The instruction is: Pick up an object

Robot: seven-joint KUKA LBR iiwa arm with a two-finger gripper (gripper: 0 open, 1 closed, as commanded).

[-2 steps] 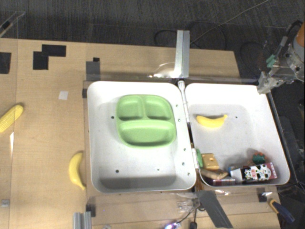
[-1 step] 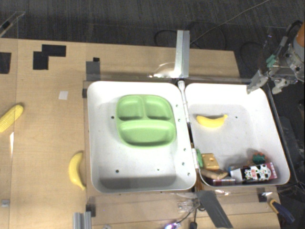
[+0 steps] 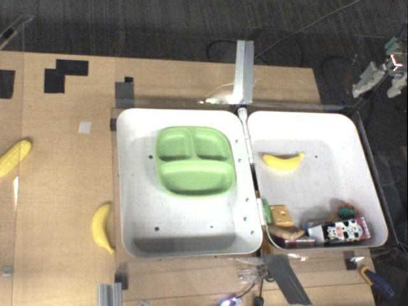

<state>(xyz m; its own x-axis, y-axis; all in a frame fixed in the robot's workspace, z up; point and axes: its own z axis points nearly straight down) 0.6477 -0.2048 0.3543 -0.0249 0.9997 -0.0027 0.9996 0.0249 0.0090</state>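
Carrying everything is one tan bench, and two white bins are sitting on it side by side, touching along their inner rims. One left bin is holding a single green tray that is lying flat near the bin's far edge and reaching toward its middle. The tray is showing three compartments: two small ones along its far side and one wide one along its near side.

One right bin is holding the loose objects. Bananas are numbering two in all. One banana is lying alone in the right bin, toward its far-left corner, well apart from the other things there. It is looking plain yellow and short, curving with its ends pointing up toward the far edge and casting a faint shadow on the white floor. The second banana is lying on the bench, just beside the left bin's near-left corner. One yellow corn cob is lying at the bench's left edge.

Crowding along the right bin's near edge is a small cluster: one box printed in red, white and black near the near-right corner, and one tan block near the near-left corner; the other bits among them are too small to tell.

What is appearing to be the gripper is hanging past the right bin's far-right corner, over the dark floor; it is too small and blurred for me to tell whether it is spread apart or closed together.
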